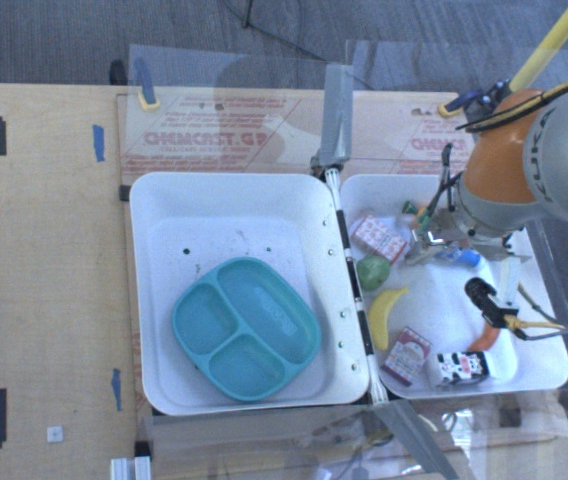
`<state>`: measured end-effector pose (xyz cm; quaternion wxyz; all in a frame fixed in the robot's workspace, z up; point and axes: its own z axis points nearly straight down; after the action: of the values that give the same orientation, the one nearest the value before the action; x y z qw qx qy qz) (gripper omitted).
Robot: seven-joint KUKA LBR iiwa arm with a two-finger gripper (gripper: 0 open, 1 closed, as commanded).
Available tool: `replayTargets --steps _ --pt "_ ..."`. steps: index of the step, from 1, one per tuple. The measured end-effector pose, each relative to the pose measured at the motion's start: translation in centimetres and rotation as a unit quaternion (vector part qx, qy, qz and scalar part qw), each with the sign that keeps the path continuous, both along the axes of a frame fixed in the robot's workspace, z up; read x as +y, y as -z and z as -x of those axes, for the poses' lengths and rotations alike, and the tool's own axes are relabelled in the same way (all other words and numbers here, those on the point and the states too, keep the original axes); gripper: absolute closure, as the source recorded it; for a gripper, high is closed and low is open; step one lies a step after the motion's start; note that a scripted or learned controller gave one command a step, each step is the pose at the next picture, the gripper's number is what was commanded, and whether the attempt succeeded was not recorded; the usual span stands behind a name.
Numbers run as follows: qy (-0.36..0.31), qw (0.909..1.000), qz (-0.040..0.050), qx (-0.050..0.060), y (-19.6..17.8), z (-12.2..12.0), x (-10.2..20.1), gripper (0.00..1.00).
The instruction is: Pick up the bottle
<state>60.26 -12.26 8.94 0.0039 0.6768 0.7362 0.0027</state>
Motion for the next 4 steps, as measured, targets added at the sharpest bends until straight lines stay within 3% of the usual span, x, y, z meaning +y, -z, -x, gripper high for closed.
replayTargets --steps 1,2,3,4 --pt "0.132 0.9913 -0.0011 0.004 -9.5 0.9 8.4 1.00" --pt "0.214 0.9769 -0.0015 0.004 -15.5 -0.6 15.5 1.00" --pt "0.214 0.9769 -0.0013 0.005 -15.5 -0.6 15.5 0.00" --pt "0.237 0.9715 -0.0015 0.004 -18.8 -6.4 14.4 0.00"
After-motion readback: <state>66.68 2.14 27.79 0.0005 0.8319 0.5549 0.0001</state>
